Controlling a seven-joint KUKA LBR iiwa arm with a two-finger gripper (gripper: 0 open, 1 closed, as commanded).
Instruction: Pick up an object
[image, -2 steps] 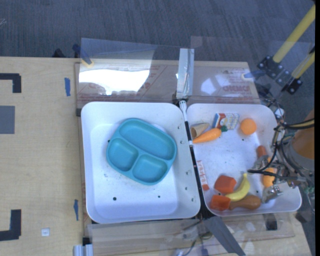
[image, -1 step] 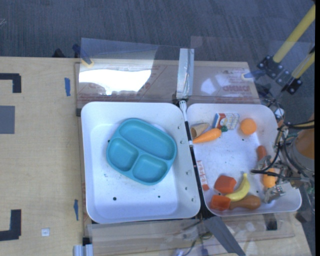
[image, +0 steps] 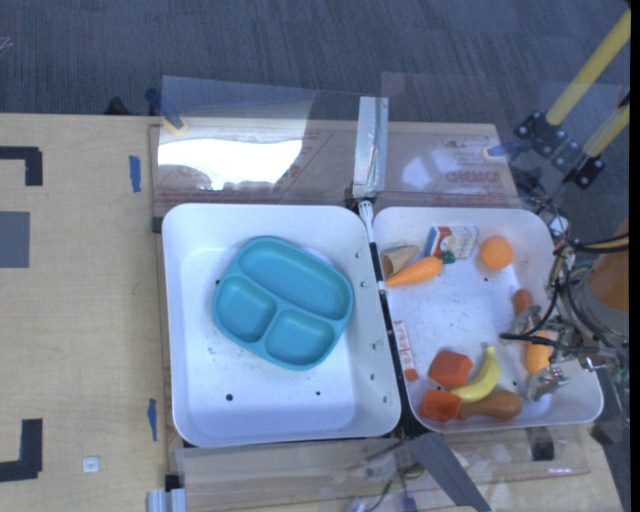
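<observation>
The right bin (image: 455, 305) holds several toy foods. A carrot (image: 415, 270) lies at its back left, next to a small carton (image: 452, 241) and an orange ball (image: 495, 252). Towards the front are a red block (image: 451, 367), a yellow banana (image: 483, 376), a brown sausage-like piece (image: 490, 405) and an orange-red piece (image: 438, 405). My gripper (image: 545, 378) hangs low over the bin's front right corner, wrapped in cables. A small orange piece (image: 538, 356) sits right at it, and whether it is held is unclear. Another small orange piece (image: 522, 300) lies just behind.
The left bin (image: 195, 390) bears a blue divided plate (image: 284, 301). A clear plastic sheet (image: 260, 150) and a metal bar (image: 369, 145) stand behind the bins. The arm's orange band (image: 610, 285) is at the right edge. Yellow poles (image: 590, 70) rise at the back right.
</observation>
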